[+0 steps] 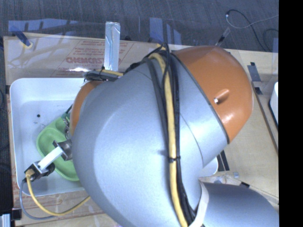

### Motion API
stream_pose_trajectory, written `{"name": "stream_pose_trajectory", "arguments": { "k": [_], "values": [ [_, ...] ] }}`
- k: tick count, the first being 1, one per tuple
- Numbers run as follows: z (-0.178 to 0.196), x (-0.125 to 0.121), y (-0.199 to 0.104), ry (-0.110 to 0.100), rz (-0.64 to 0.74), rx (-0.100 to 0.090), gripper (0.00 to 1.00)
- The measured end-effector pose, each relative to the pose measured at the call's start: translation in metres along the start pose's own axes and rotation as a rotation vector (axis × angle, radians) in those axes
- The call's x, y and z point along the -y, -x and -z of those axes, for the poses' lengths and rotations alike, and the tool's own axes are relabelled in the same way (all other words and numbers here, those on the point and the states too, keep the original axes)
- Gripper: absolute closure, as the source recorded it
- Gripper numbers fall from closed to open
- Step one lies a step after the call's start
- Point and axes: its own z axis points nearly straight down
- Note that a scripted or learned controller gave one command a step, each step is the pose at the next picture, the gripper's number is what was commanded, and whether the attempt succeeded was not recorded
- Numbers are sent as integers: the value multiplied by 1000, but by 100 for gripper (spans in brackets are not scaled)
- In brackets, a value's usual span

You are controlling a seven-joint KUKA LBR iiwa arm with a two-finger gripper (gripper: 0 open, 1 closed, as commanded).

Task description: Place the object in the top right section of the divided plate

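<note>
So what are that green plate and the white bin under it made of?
The green plate looks like matte moulded plastic: flat, even colour, soft rounded rim. The white bin also seems plastic, smooth and slightly glossy, with rounded corners. Neither can be confirmed by sight.

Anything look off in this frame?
The arm sits close under the camera and covers most of both bins. A sliver of the green plate shows in the left bin; its sections can't be checked.

A pale wooden desk (265, 126) stands on dark grey carpet (142, 4). Cardboard (57, 56) with red lettering lies along its far edge under glossy film, and thin cables (246, 22) trail across the floor.
</note>
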Motion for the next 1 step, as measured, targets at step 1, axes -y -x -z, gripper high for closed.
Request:
{"name": "stream_pose_trajectory", "arguments": {
  "k": [1],
  "values": [
    [97,-8,-10,4,109,11,100]
  ]
}}
